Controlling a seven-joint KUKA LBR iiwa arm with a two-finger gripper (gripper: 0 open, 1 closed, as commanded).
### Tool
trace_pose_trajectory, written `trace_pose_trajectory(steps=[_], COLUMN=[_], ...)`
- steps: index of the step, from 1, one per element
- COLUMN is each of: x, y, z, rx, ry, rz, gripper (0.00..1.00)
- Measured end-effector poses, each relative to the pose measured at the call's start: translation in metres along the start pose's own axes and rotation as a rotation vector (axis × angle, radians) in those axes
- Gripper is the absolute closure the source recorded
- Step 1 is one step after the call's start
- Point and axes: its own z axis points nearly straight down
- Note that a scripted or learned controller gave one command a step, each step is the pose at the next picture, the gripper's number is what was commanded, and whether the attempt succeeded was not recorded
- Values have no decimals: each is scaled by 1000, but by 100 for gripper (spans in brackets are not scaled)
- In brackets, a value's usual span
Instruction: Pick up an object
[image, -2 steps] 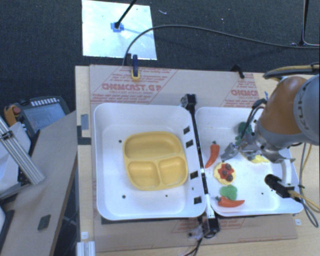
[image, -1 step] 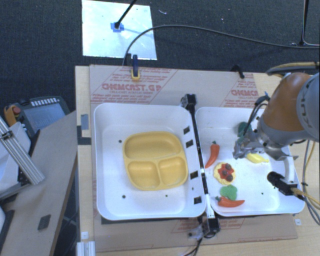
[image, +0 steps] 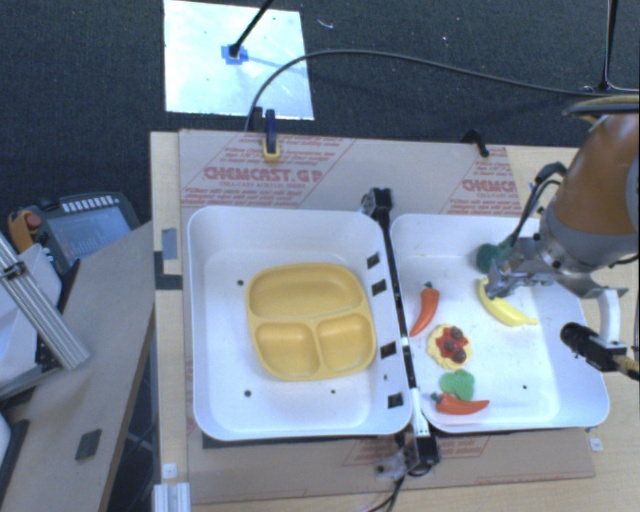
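**Operator:** Jaws first: are they on anything?

**Spotter:** Jaws are down at the upper end of the banana (image: 506, 307) in the right bin (image: 560, 400), toward the right of the frame, but you cannot tell from this slant whether they are open or closed; the wrist hides them. Nothing shows between them, so don't count it as a hold.

**Operator:** So which step am I in?

**Spotter:** I judge it the reach-and-close step: the arm (image: 600, 190) has its tip right at the banana, with a green piece (image: 487, 257) just beside it to the upper left.

**Operator:** What else sits nearby?

**Spotter:** A red chili (image: 425, 307) lies near the divider, a small pizza toy (image: 449, 345) lies below centre of that bin, and a green-and-red piece (image: 459, 393) lies at its lower edge. The yellow tray (image: 305, 320) rests in the left bin (image: 215, 300), well apart.

**Operator:** And the next move?

**Spotter:** You need a firm close across the banana's narrow width, then a straight lift, watching that it rises with the jaws.
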Motion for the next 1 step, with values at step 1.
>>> trace_pose_trajectory(steps=[1], x=[0], y=[2], z=[-42], rx=[-2], ry=[0], rz=[-1], gripper=[100])
